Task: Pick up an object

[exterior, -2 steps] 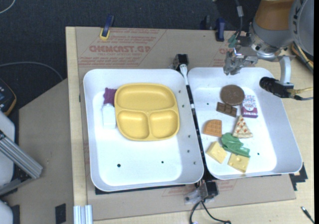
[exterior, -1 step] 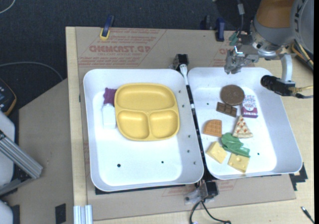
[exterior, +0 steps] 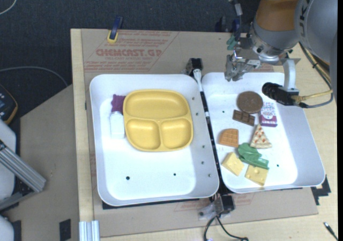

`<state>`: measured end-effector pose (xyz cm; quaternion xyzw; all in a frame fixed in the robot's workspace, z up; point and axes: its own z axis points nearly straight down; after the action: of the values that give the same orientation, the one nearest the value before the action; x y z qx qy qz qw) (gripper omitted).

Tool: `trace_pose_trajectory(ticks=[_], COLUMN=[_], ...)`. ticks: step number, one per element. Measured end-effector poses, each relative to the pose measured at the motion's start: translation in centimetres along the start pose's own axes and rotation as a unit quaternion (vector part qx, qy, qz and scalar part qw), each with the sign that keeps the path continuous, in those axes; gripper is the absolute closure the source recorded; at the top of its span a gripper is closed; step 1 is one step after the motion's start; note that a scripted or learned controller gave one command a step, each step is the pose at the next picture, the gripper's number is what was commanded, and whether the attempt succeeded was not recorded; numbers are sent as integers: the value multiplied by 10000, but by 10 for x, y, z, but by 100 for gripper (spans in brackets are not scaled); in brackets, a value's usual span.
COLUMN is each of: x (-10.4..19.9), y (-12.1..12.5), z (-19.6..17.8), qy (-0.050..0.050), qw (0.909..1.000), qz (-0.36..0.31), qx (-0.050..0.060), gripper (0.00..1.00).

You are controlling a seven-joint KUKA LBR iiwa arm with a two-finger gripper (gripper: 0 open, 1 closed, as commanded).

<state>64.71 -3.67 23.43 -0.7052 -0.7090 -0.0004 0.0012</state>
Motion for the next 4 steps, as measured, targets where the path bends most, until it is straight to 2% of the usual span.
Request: trace_pose_trajectory(ticks=[1,2,3,4], x=[20,16,18,15], y=[-13,-1,-6,-18], z=[15,9,14,3], qy=[-7,-14,-11,-7], qw=[10000,10000,10000,10000], qz=[14,16,23,30], qx=[14,-24,2,4], gripper=[100,100,100,100])
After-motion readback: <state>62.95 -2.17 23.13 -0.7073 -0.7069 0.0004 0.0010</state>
